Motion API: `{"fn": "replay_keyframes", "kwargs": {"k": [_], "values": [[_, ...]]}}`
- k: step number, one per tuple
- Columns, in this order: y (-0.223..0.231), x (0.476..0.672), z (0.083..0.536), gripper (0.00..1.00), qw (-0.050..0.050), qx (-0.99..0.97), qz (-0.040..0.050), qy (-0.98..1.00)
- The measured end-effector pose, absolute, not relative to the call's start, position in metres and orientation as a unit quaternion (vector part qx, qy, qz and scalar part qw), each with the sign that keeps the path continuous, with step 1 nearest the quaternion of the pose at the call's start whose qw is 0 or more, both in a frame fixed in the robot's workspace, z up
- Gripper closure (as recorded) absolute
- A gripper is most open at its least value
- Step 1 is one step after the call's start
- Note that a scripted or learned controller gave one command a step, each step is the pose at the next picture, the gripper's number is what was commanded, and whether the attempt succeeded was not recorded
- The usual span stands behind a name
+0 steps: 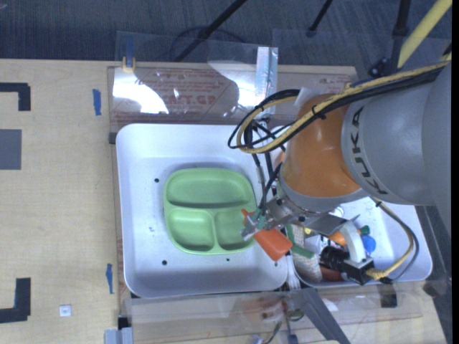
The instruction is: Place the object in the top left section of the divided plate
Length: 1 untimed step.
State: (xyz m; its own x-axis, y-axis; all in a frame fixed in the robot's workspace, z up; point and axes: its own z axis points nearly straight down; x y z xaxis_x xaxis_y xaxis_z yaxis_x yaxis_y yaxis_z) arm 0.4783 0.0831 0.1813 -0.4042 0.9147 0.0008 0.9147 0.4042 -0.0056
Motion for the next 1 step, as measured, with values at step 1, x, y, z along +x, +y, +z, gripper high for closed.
{"fn": "replay_keyframes", "kwargs": {"k": [1], "values": [[0.0031, 0.5644, 0.1815, 1.00, 0.001, -0.567, 0.0019, -0.824]]}}
